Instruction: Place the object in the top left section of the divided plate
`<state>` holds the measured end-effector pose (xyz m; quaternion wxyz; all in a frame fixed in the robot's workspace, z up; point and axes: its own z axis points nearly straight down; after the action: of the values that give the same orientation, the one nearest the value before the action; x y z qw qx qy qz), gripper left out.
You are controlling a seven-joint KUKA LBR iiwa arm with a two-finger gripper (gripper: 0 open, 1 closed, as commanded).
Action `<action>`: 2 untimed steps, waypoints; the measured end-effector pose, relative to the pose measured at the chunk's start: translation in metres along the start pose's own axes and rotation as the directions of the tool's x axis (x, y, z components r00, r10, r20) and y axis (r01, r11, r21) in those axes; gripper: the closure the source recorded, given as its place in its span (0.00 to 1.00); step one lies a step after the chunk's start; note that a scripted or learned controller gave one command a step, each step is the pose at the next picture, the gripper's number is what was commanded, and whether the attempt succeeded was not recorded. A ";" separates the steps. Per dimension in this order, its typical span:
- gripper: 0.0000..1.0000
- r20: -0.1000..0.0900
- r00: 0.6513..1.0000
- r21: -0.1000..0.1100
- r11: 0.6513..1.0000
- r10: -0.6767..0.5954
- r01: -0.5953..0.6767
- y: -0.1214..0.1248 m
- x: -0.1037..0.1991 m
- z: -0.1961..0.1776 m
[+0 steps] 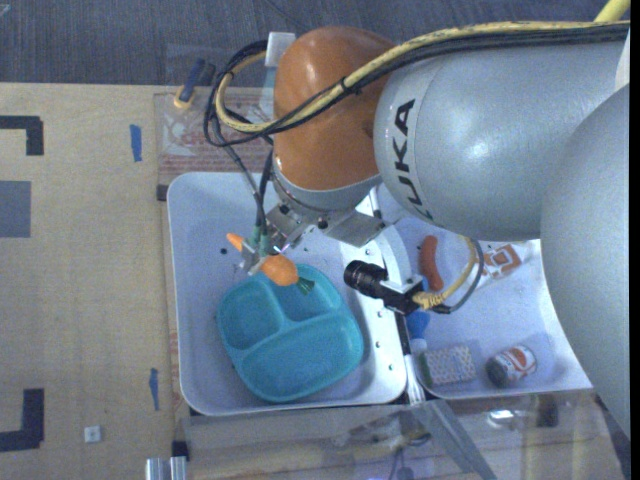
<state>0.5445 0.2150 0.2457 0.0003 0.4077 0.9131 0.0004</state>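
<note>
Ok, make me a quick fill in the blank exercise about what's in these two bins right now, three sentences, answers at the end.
1. The divided plate is coloured ____.
2. The orange carrot lies at the plate's top edge, just below the end effector, in the ____ bin.
3. The red sausage lies in the ____ bin.

Missing words: teal; left; right

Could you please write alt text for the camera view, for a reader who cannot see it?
A grey KUKA arm's gripper hovers over the upper edge of a teal divided plastic plate in the left white bin, beside a small orange toy carrot. The right white bin holds a red sausage and a small can.
</note>
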 end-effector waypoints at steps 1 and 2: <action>1.00 -0.001 0.859 -0.001 0.859 -0.512 0.512 -0.021 0.023 0.026; 1.00 0.003 0.819 -0.002 0.819 -0.573 0.573 0.022 -0.006 -0.088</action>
<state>0.5649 0.2257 0.3333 0.0021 0.1144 0.9934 0.0013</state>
